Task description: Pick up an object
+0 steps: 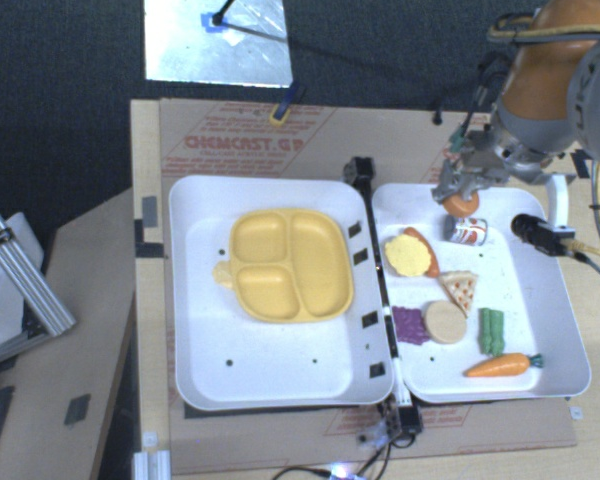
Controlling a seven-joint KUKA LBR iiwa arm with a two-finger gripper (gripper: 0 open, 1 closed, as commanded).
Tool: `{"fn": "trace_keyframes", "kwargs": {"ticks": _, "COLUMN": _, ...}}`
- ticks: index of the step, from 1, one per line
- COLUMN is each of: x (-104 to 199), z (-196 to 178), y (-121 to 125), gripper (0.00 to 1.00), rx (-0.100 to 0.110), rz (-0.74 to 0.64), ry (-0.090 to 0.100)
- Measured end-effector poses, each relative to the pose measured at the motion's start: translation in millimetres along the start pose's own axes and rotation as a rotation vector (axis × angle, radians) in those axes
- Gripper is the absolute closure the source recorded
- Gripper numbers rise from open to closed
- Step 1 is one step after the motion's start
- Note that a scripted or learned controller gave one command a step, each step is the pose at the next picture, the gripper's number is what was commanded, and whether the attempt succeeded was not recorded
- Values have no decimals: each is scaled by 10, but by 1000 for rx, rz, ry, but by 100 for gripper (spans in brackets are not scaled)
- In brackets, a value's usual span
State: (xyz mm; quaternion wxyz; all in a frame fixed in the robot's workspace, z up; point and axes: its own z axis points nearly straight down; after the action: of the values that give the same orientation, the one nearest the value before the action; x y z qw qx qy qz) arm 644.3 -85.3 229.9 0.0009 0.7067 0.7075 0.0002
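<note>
In the camera view, the tool hangs over the far part of the right bin, right at a small orange ball. Whether it grips the ball I cannot tell. A good pick likely needs the tool centred on the ball and clear of the small can just beside it. The ball looks round, smooth and bright orange, so it may roll.

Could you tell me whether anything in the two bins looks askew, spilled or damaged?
Nothing looks spilled or broken. The yellow divided plate lies flat in the left bin; the toy foods lie loose in the right bin, with a small can on its side below the gripper.
</note>
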Motion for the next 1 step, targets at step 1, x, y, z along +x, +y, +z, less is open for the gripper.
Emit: {"fn": "trace_keyframes", "kwargs": {"ticks": 1, "x": 43, "z": 128, "y": 146, "gripper": 100, "rx": -2, "rz": -3, "ry": 0}}
